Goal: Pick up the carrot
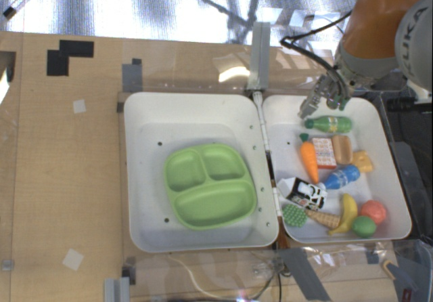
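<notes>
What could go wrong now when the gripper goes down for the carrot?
1. The carrot lies tight against a small box, so a finger may hit the box or grasp both.
2. The gripper hangs over the green bottle, not the carrot; going straight down would likely hit the bottle.
3. The carrot is close to the bin's inner wall, leaving little room on that side.

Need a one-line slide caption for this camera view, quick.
Pincer hovers above the green bottle; carrot lies untouched in the right bin.
</notes>
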`<state>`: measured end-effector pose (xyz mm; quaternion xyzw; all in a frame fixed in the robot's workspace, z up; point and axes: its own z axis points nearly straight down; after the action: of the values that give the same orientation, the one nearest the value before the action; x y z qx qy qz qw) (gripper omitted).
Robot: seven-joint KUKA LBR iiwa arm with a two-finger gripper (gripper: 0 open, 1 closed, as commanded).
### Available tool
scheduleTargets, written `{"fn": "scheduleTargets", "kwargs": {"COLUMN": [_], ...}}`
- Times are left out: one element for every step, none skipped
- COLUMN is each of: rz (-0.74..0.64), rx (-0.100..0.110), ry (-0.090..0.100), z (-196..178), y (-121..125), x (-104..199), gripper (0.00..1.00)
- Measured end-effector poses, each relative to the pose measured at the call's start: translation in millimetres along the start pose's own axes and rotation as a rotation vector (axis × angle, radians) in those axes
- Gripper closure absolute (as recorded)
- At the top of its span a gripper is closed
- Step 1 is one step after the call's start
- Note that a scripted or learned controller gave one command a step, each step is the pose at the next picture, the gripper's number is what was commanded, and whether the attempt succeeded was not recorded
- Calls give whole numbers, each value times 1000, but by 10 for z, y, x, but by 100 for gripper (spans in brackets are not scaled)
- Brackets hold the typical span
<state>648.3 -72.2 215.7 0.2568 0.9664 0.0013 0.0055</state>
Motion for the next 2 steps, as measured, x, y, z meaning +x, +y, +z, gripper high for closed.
{"fn": "scheduleTargets", "kwargs": {"rz": [0,-71], "rx": [3,1], "ry": [4,1], "z": [25,1199], "y": [-16,-255], "x": [5,272], "gripper": [0,0]}}
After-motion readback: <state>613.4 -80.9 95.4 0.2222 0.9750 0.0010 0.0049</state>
